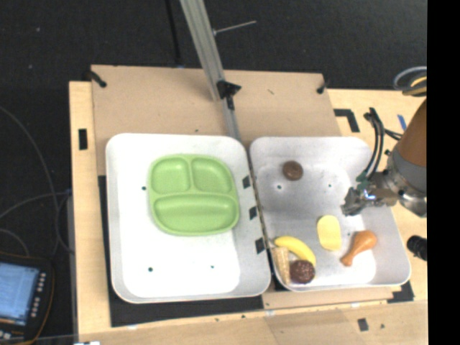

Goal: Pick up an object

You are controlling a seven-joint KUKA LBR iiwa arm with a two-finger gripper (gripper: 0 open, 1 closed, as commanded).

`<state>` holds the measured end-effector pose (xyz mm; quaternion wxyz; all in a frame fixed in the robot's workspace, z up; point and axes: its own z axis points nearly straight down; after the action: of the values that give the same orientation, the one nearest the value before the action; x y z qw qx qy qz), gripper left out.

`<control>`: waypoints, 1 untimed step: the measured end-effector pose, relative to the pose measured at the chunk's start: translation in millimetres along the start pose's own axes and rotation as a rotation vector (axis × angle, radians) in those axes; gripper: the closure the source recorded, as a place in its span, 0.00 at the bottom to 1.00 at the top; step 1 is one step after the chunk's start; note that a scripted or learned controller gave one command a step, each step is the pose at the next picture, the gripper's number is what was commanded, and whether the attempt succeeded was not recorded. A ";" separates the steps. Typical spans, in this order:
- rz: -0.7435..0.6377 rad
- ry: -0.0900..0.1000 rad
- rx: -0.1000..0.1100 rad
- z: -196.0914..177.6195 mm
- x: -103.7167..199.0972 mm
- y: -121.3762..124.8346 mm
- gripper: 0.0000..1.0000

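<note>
Camera view: gripper (353,203) above right bin (316,148).

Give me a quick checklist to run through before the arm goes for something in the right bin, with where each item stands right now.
1. Objects available in the right bin: ok. A brown round piece, a pale yellow piece, an orange drumstick, a banana and a dark round piece lie there.
2. Gripper positioned over the right bin: ok, near its right side.
3. Gripper holding nothing: ok, nothing shows between its parts.
4. Nearest target free-standing: ok, the pale yellow piece lies apart from the drumstick.
5. Banana easy to isolate: not ok, it touches the dark round piece.
6. Green divided plate out of the way: ok, it sits in the left bin.
</note>
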<state>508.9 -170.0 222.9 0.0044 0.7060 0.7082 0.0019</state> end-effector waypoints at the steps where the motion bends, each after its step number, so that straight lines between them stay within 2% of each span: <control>1: 0.000 0.000 0.000 -51.5 -1.8 2.5 1.00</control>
<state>511.0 -171.6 274.4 0.0043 0.7059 0.7083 0.0018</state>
